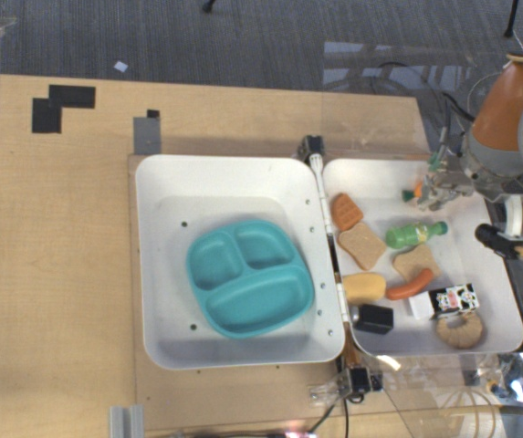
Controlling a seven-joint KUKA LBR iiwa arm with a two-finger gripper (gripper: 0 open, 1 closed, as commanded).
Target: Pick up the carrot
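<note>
Look to the far right corner of the right bin (517,322): your carrot (417,191) sits there, a small orange piece with a hint of green at one end, partly hidden behind the claw (443,186). So little of it shows that you cannot tell which way its long axis runs or which end points where. The claw hovers right at the carrot's right side, tips close against it, but whether it is grasping the carrot, clenched or released is something you cannot tell from this view. The grey arm with its orange band (506,108) comes in from the far right.

The rest of the right bin is crowded. A reddish-brown pastry-like piece (346,212) lies near the divider, with a slice of bread (362,245) just nearer than it. A green bottle (414,234) lies on its side, running left to right, in the middle of the bin. A second bread slice (414,263) sits nearer still, touching a sausage (410,286) that slants across the bin. A yellow block (363,286) lies to the sausage's left and a black box (373,318) sits in the near left corner. A small milk carton with black and white patches (453,299) and a round brown cookie (460,330) lie at the near right.

The left bin (165,245) holds a teal divided plate (248,278), flat, with three compartments. Both bins rest on the wooden surface (51,272).
</note>
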